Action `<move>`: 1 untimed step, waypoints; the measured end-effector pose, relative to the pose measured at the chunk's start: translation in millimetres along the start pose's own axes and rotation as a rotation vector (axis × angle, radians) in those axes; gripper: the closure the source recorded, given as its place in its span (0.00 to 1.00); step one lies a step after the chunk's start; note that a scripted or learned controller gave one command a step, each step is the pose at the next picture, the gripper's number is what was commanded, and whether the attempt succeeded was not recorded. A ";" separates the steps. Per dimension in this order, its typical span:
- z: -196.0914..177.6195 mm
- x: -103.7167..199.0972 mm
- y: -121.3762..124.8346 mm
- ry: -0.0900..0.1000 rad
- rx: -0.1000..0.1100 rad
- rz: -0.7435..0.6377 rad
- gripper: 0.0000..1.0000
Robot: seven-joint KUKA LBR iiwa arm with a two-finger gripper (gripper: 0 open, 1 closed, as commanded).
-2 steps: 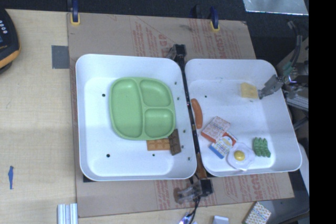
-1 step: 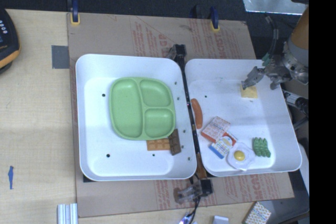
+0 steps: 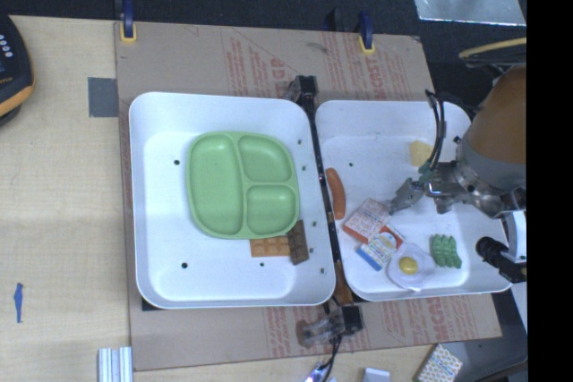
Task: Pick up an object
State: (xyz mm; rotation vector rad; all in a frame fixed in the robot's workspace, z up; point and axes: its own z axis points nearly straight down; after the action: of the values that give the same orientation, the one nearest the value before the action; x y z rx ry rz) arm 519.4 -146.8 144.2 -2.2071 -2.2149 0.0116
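Two blue clamps (image 3: 126, 16) pin the cardboard sheet (image 3: 269, 58) (brown) to the wooden bench (image 3: 54, 219)

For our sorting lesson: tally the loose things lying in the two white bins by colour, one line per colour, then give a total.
Green: 2, the divided plate and the small bumpy toy
Brown or orange: 2, the flat block and the sausage
Yellow: 1, the piece
Mixed colours: 3, the red and white packet, the blue-edged packet, the fried egg
Total: 8

Bright even light, soft focus, faint shadows
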 end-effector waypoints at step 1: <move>52.8 12.1 -41.7 -0.004 -0.019 0.001 0.00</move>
State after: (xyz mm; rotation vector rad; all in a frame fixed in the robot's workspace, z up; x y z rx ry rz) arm 476.8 -134.5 92.1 -2.2198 -2.2254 -0.0049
